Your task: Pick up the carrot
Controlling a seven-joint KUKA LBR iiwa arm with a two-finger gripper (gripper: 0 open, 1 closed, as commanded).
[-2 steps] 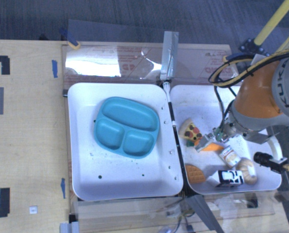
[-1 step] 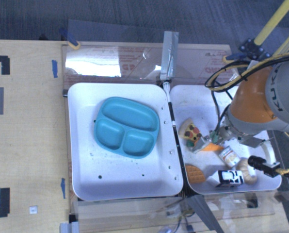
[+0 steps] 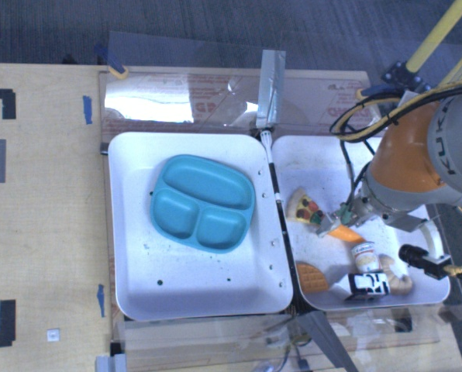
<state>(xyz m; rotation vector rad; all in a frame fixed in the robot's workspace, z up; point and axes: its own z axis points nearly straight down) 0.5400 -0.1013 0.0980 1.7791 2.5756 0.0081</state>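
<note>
You've got the cookie (image 3: 312, 277) at the right bin's (image 3: 324, 149) front edge, carrot (image 3: 346, 235) mid-bin right at the gripper (image 3: 347, 215), jaws unreadable, so no lift yet.

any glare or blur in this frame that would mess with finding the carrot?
Camera view: strong glare on the clear sheet behind the bins, none on the carrot; the carrot is small but sharp enough, orange against the white right bin; the gripper sits just above it, casting soft shadow, and the arm covers the bin's right side.
</note>
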